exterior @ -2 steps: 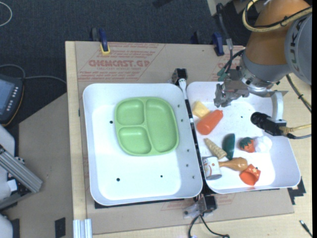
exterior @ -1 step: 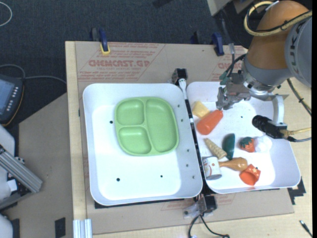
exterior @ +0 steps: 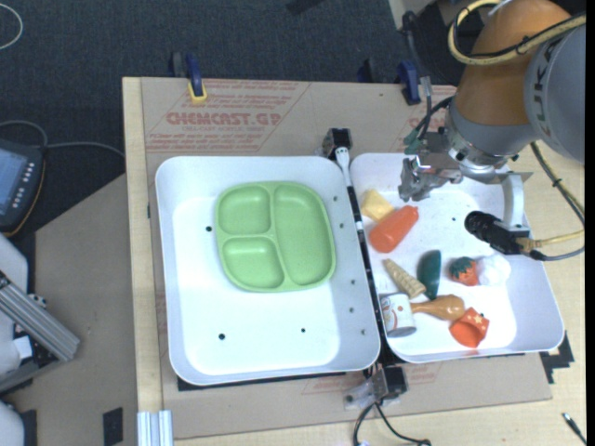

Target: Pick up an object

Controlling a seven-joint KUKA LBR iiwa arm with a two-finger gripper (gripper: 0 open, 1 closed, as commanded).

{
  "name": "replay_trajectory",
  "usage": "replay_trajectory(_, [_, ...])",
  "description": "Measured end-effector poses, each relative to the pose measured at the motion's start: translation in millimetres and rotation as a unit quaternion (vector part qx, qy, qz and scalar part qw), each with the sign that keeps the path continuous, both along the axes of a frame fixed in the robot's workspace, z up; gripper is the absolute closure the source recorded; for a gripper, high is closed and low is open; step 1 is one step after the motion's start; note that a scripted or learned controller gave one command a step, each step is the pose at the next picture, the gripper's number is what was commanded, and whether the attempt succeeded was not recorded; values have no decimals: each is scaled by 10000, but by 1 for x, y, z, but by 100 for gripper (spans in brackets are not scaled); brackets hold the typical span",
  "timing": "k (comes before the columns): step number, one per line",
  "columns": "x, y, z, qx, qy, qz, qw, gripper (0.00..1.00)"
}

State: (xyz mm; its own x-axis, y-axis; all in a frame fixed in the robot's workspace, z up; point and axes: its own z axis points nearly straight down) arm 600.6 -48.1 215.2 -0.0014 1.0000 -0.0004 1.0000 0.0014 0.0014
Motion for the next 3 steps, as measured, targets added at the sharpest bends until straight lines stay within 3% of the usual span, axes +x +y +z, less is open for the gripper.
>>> replay_trajectory(1, [0, 4, 19, 1, -15, 0, 10000, 100])
replay_trajectory(2, [-2, 4, 1, 3, 26, -8, 10000, 100])
replay_trajectory(3, [-2, -3, 21, -1, -13, -8, 10000, 100])
